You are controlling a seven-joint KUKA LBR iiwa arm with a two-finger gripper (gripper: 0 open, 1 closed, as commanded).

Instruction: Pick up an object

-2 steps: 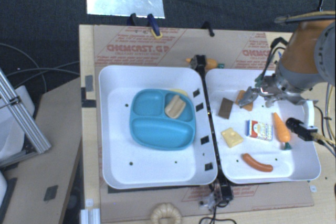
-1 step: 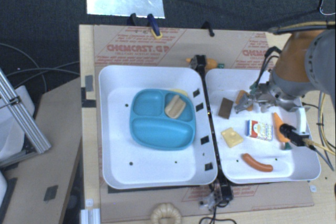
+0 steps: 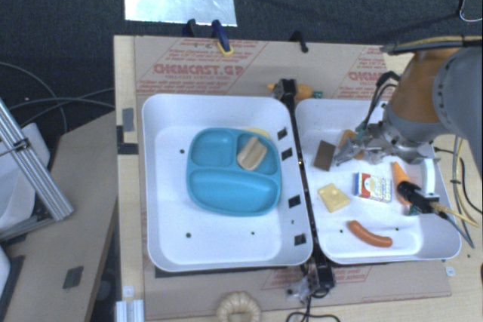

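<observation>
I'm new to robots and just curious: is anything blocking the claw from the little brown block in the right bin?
Nothing visible does. The gripper sits low in the right bin, right beside the brown block. The cheese wedge, small carton and sausage lie nearer the front, off to the side.

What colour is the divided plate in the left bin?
Light blue; the divided plate shows clearly in the camera view.

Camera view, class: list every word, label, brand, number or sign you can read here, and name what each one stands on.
"CHEMCAST GP" in red on the brown board behind the left bin.
Red print on the board behind the right bin, near: cut off, unreadable.
Small carton in the right bin: red and blue label, too small to read.
</observation>
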